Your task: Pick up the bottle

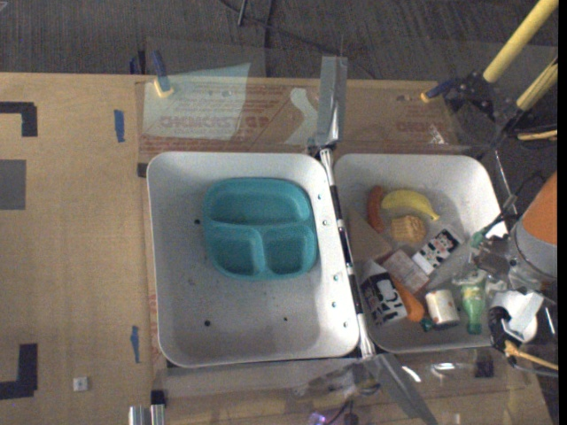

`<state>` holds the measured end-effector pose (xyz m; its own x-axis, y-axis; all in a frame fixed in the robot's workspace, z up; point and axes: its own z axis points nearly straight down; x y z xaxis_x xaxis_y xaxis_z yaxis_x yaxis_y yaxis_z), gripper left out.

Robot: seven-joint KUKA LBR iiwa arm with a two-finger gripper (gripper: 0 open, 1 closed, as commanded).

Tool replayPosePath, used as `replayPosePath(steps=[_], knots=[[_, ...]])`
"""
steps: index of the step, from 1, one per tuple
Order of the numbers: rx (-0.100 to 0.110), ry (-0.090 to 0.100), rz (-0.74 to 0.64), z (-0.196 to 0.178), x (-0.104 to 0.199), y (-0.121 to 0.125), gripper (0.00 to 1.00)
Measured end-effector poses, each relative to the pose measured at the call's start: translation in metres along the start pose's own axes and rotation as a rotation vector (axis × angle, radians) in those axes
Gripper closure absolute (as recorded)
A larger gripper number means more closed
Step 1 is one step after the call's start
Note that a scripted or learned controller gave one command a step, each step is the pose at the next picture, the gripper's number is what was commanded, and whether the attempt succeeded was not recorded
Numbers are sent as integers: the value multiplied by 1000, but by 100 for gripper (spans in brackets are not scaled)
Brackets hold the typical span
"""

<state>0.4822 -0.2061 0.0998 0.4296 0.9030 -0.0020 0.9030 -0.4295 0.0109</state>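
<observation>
The tool [483, 277] hovered over the right white bin [469, 171], above the small green plastic bottle [473, 306] lying among clutter; its grip state could not be told.

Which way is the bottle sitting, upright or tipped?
Tipped: the bottle lies flat on the right bin's floor, lengthwise, beside the pincer.

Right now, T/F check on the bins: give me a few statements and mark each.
1. The teal divided plate lies in the left bin. True.
2. The banana lies in the left bin. False: it lies in the right bin, near the far wall.
3. The green bottle lies in the right bin's near right corner. True.
4. The teal plate has one compartment. False: three.
</observation>
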Motion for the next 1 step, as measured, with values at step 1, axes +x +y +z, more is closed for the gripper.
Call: replayPosePath(steps=[1], knots=[[12, 1, 69, -119, 24, 17, 100]])
